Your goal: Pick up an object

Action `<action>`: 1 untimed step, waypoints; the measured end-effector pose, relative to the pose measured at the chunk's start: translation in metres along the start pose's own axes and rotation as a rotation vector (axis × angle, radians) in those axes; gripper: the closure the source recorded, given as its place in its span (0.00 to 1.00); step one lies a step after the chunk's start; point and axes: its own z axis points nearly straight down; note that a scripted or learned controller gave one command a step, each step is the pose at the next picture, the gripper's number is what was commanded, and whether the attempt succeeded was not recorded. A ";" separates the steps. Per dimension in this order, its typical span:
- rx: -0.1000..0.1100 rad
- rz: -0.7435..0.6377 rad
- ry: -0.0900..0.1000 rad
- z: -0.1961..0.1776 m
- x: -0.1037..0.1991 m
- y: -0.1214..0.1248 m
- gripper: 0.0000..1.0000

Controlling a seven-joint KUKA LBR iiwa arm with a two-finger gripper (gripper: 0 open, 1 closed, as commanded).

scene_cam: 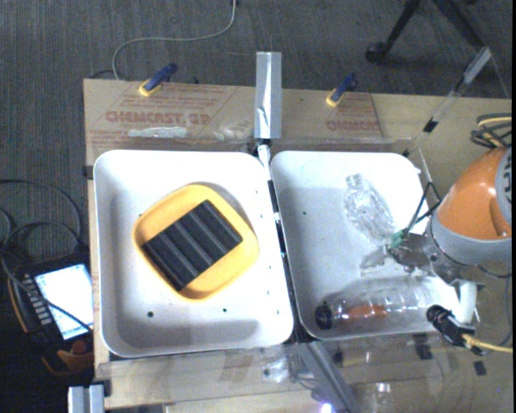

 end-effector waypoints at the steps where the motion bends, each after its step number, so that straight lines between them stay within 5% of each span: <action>1: -0.004 0.001 -0.003 -0.010 -0.001 0.002 1.00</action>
